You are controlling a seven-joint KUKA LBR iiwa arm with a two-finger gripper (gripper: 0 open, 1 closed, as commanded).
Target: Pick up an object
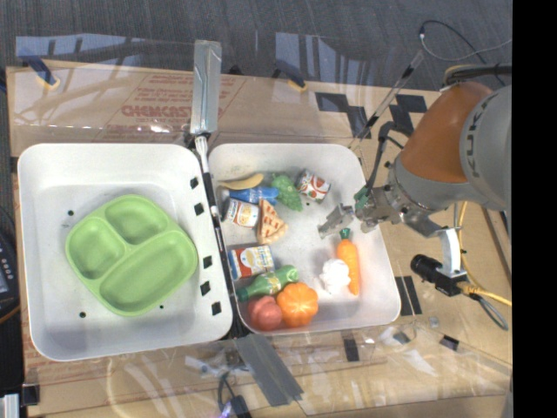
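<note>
The grey arm with its orange band [448, 142] reaches in over the right shallow white plastic bin [370, 177]; its fingers [338, 223] hang low above the bin floor, and whether they are open or closed cannot be told, since the metal tips blur together; nothing is seen between them. Just below the fingers lies an orange plastic carrot with a green top [348, 264], its top nearly under the tips, perhaps touching; beside the carrot sits a small white lumpy toy [334, 274]. Left of the fingers, across bare floor, lie a triangular pizza-slice toy [271, 222], a green broccoli-like piece [285, 190], a small red-and-white can [314, 185], a yellow banana [244, 182] and a blue-labelled packet [244, 207]; farther down and left are a small carton [254, 259], a green vegetable piece [270, 282], a round orange fruit [298, 304] and a red apple [265, 314], the last two touching. The left white bin [52, 320], well away from the fingers, holds a light green divided plastic plate [130, 253] with three compartments. Both bins rest on the cardboard-covered tabletop [104, 103].
</note>
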